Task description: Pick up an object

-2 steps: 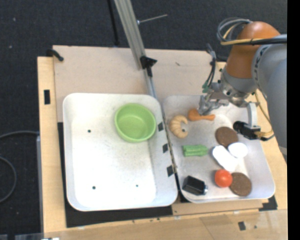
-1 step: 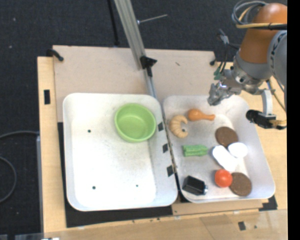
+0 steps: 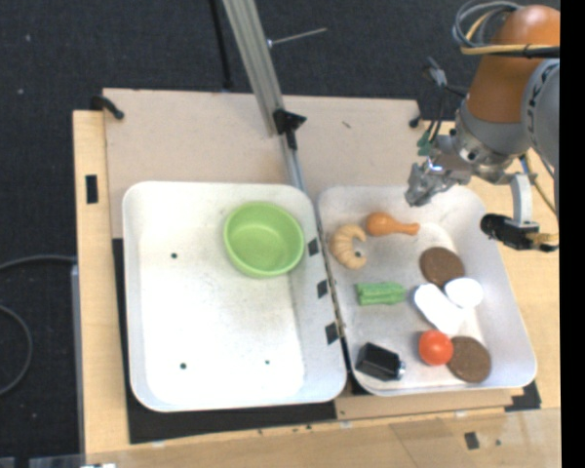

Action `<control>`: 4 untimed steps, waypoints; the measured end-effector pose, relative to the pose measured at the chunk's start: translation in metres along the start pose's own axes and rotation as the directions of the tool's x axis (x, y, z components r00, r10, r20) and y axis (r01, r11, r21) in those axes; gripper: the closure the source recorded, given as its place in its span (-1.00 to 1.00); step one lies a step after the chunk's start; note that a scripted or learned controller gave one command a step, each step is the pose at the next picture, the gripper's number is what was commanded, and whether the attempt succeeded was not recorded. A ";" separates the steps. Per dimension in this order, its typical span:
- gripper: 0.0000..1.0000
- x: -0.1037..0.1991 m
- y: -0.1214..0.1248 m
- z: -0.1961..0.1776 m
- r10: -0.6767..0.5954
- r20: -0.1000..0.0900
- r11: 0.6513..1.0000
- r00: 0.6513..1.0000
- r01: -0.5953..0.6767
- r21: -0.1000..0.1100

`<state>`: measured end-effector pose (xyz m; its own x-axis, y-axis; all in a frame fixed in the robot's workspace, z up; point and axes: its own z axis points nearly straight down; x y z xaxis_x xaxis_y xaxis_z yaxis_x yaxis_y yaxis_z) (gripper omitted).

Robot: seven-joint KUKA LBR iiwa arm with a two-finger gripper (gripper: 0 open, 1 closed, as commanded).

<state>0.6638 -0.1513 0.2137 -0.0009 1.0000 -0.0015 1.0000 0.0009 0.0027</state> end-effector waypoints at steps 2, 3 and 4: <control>1.00 0.104 -0.007 -0.016 -0.006 -0.003 1.000 1.000 0.006 0.003; 1.00 0.152 -0.020 -0.015 -0.006 -0.003 1.000 1.000 0.006 0.004; 1.00 0.209 -0.022 -0.011 -0.007 -0.003 1.000 1.000 0.007 0.004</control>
